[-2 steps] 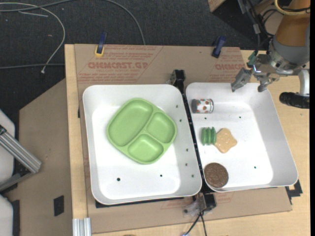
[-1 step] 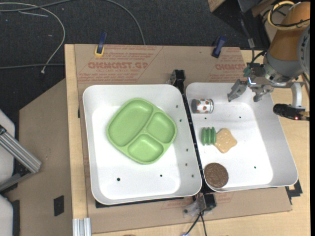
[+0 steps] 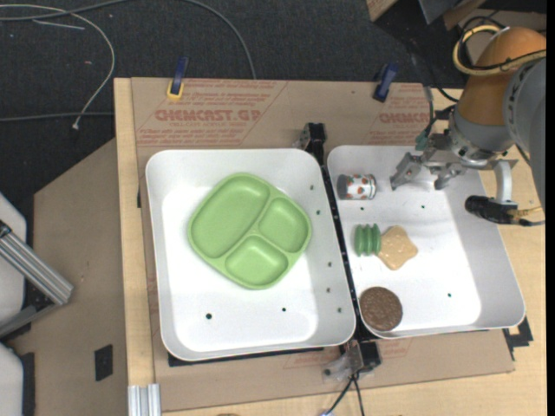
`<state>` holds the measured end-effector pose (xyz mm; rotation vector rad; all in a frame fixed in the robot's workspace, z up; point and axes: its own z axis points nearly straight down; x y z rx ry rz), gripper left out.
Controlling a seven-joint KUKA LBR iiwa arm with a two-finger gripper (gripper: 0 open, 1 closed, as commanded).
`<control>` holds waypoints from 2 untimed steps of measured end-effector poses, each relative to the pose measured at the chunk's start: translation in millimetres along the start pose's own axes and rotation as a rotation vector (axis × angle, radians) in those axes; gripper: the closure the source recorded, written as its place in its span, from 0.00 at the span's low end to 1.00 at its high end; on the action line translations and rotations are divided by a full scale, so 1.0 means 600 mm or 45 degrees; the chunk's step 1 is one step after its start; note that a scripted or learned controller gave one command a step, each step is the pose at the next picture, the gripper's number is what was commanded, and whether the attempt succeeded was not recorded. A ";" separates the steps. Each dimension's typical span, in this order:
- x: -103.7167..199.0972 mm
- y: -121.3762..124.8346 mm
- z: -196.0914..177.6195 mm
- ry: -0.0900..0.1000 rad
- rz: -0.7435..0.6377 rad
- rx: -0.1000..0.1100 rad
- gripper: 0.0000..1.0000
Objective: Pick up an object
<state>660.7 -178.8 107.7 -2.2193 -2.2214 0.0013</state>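
My gripper [image 3: 423, 173] hovers over the far end of the right bin [image 3: 468, 267], its two fingers spread apart and open with nothing between them. Just to its left lies a small can [image 3: 355, 185] on its side, white and red. Nearer the bin's middle sit a green ridged piece [image 3: 368, 239] and, touching it, a tan toast-shaped piece [image 3: 398, 248]. A brown round disc [image 3: 381, 308] rests at the bin's near left corner.
The left bin [image 3: 182, 302] holds a green divided plate [image 3: 250, 230]. A black divider with clamps runs between the bins. The arm's grey wrist and orange band [image 3: 499, 68] stand above the right bin's far right corner, with a black cable at the right rim.
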 end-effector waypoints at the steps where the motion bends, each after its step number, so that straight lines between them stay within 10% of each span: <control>1: 0.001 0.000 0.039 0.001 -0.001 0.003 0.00; 2: 0.001 0.003 0.016 -0.001 -0.002 -0.004 1.00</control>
